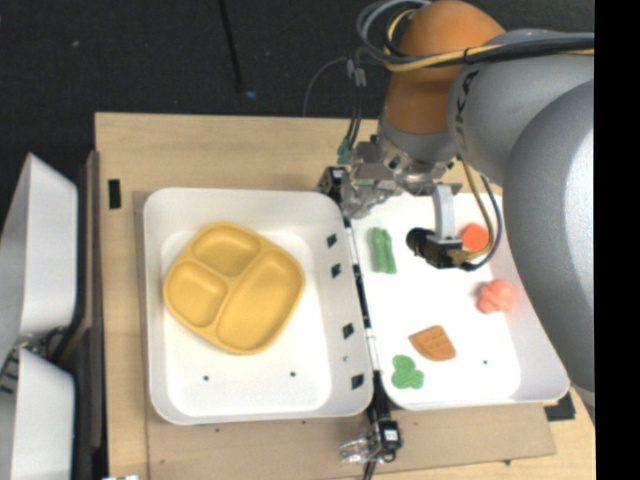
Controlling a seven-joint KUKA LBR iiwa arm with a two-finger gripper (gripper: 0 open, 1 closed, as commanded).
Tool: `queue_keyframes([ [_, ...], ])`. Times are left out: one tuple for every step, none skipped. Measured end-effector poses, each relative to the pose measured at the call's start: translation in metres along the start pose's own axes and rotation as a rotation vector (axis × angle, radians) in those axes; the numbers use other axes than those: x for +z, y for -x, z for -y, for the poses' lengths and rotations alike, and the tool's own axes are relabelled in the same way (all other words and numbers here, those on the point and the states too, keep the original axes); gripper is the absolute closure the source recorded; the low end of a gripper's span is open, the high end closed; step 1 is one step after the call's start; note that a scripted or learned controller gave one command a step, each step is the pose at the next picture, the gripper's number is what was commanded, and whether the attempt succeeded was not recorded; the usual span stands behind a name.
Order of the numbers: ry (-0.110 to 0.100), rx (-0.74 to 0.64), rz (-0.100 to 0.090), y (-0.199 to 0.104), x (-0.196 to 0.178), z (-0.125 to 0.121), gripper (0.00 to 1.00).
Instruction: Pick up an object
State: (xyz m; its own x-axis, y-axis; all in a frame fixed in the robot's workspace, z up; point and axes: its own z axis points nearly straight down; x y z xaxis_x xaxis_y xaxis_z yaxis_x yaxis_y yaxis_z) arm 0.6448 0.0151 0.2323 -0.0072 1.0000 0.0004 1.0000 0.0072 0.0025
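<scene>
Dark backdrop all round, with a pale wooden desk [200,133] carrying two white bins. The left bin [250,388] has a yellow divided plate [235,286] in it, and the right bin [470,368] has all the small stuff. The hand [375,186] sits over the far left corner of the right bin, right by the wall between the bins. Honestly I can't tell if it's wide or narrow, since the wrist hardware crowds it from this angle, and nothing visibly sits in it.

The closest candidate is the green stick [381,249], just near of the hand and lying roughly far-to-near. I'd go for that one: come straight down over its middle and close across the narrow width, not along its length. Watch the divider wall, because the stick is close to it and a sloppy approach could clip the rim.

The other options are an orange round piece [474,236], a pink lump [495,296], a brown wedge [433,342] and a green leafy piece [406,372], all spaced apart. What's hard to make out: the big grey arm [540,148] covers the right bin's far right part, the orange piece is partly tucked behind robot parts, and the toys are too small to name for sure.
</scene>
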Motion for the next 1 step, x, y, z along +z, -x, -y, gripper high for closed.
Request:
queue_keyframes([
  [0.000, 0.001, 0.000, -0.0482, 0.0052, -0.0129, 1.00],
])
